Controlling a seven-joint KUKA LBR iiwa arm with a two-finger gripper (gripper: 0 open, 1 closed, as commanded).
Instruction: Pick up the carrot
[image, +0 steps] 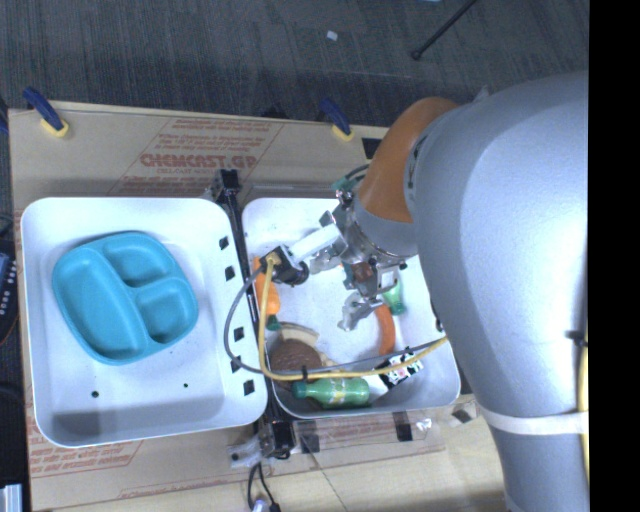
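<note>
Lying just right of the fingers (352, 310), carrot (384, 327) (orange), fingers' state unclear

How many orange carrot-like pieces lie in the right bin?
2. One carrot lies along the left wall of the right bin. The other carrot lies right of centre, just below the gripper. The arm covers part of the bin, so more may be hidden.

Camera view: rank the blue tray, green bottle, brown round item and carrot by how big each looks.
1. blue tray
2. green bottle
3. brown round item and carrot, too alike; carrot partly hidden by the gripper.
</note>
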